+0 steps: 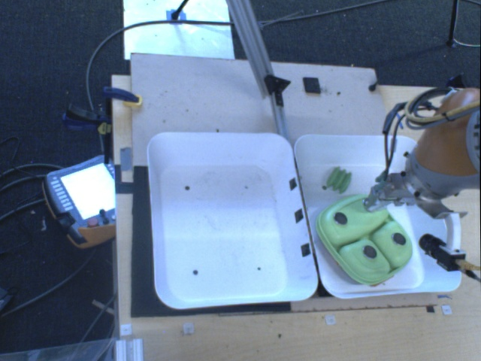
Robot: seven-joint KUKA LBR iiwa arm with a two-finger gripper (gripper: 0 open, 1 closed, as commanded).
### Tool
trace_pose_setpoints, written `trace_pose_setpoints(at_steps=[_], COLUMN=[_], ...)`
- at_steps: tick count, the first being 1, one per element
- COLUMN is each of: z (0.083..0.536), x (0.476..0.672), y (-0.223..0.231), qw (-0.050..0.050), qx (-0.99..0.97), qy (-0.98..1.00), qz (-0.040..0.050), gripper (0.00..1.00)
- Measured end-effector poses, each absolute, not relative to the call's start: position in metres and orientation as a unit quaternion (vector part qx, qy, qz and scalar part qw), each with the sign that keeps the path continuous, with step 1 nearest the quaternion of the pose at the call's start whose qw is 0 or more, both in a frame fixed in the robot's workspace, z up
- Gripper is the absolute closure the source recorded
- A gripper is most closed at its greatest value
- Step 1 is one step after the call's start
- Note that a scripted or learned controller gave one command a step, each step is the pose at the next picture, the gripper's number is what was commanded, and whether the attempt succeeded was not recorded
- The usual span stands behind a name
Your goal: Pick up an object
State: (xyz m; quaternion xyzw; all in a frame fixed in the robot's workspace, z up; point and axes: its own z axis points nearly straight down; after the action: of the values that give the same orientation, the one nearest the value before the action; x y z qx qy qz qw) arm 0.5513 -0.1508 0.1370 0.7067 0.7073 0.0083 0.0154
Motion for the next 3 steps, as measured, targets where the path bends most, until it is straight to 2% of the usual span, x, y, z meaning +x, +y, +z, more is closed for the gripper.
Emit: trace_pose_setpoints(at_steps=[1,3], z=[0.182,0.290], x=[0.553,0.568], y=[-0.145,-0.135], qw=[0.002,0.004], qx=[0.705,0.705], qy=[0.709,0.709], qz=[0.0016,0.0025], gripper=[1.00,1.00])
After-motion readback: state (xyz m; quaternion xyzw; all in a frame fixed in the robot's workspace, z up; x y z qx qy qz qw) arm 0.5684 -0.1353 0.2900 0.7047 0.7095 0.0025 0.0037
